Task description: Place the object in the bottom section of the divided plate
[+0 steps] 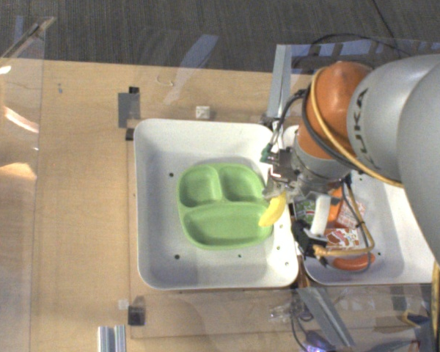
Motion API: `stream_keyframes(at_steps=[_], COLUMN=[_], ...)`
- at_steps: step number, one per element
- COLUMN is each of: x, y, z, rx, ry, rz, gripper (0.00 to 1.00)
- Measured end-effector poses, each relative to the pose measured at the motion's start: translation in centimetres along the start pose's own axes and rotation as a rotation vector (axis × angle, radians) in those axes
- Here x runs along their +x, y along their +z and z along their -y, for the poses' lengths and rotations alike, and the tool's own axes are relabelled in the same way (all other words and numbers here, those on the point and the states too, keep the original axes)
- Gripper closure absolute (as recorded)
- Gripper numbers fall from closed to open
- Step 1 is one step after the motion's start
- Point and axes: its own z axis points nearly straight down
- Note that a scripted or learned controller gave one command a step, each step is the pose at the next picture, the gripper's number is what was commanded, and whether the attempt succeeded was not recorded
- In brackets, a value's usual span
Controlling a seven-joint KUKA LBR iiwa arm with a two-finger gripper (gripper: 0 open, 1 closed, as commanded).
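A green divided plate (205,205) lies in the left white bin (154,196), with two small sections at the top and one wide section at the bottom. A small yellow banana-shaped object (272,212) hangs at the right rim of the plate's bottom section. My gripper (279,195) is directly over it, reaching in from the right, and its dark fingers are shut on the object's upper end. The object's lower end points down toward the plate's right edge.
The right white bin (396,259) holds several items under the arm, among them a red-and-white packet (345,235) and a round red-orange thing (350,261). The wall between the two bins runs just below the gripper. A small white cube (202,111) sits on the bench behind the left bin.
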Motion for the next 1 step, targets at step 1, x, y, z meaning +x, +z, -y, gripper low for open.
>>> stream_keyframes(at_steps=[1], x=[-0.05], y=[-0.01], z=[-0.02], rx=[0.0], ry=[0.001], rz=[0.0], gripper=[0.0])
